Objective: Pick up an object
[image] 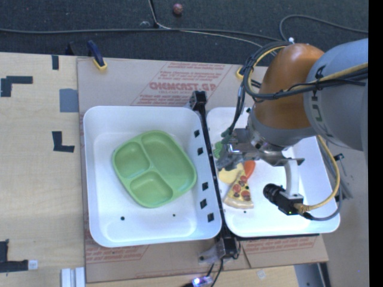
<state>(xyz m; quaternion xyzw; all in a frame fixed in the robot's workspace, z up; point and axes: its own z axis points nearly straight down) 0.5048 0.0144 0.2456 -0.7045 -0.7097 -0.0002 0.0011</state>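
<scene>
A: The pizza slice (238,191) lay in the right bin (314,220), hard by the divider, crust toward the near edge and tip pointing up into the arm's shadow.

B: And the claw (230,151)?

A: Hung just above that tip, low over the bin's left side. Whether it was clenched or released, I couldn't tell; the wrist hid it.

B: Anything else under there?

A: A red piece (249,168) touched the slice's upper right, and something green (219,149) sat beside the claw. All crowded together.

B: So the slice ran away from the claw, toward the near edge?

A: Right, long axis roughly up-and-down. My guess: a short shift nearward was needed. The green plate (154,168) sat alone in the left bin (96,178), well apart.
</scene>
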